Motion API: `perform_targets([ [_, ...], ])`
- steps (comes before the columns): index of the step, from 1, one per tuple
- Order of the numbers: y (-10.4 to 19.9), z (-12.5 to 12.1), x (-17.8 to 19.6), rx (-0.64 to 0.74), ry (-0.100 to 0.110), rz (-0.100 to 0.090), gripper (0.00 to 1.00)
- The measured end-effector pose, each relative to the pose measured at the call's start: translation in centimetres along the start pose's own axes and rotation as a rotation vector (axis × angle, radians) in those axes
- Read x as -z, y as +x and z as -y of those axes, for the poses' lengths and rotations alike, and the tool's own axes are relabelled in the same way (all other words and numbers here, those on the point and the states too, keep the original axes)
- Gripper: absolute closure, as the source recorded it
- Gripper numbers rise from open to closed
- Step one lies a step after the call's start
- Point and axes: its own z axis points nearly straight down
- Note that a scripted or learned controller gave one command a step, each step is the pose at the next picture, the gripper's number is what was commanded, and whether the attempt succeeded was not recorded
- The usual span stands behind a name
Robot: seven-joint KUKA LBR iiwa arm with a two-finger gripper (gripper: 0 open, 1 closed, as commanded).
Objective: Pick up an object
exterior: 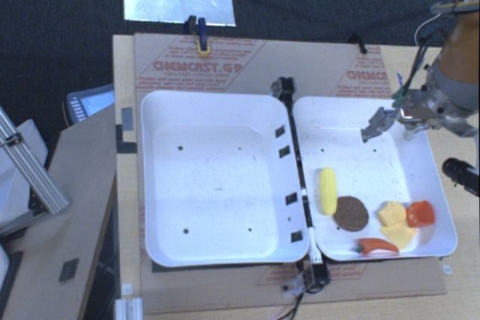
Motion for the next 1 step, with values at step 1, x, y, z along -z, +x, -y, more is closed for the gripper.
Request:
perform_targets([
  [1, 0.00, -0.12, 0.12, 0.004, 0.009, 0.000, 1.00],
])
